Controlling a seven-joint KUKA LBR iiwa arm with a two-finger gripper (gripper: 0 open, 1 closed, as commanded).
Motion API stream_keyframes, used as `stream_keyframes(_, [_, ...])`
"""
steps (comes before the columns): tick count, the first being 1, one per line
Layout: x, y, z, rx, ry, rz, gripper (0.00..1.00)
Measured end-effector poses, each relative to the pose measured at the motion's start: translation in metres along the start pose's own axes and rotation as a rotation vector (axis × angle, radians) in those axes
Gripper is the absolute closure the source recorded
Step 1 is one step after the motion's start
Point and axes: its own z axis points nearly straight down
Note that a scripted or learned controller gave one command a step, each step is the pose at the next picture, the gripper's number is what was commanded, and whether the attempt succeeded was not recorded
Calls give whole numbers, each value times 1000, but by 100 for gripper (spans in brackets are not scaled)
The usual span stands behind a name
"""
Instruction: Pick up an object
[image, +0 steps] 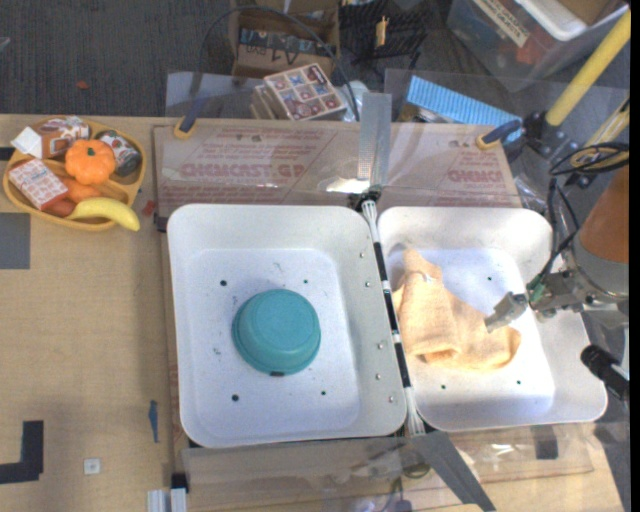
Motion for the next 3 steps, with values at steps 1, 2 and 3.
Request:
stream_keyframes(1, [16, 10, 55, -9, -4, 63, 0])
stream_keyframes(2, [-32, -10, 54, -13, 6, -75, 0])
stream_keyframes(3, [-36, -11, 45, -15, -1, -70, 100])
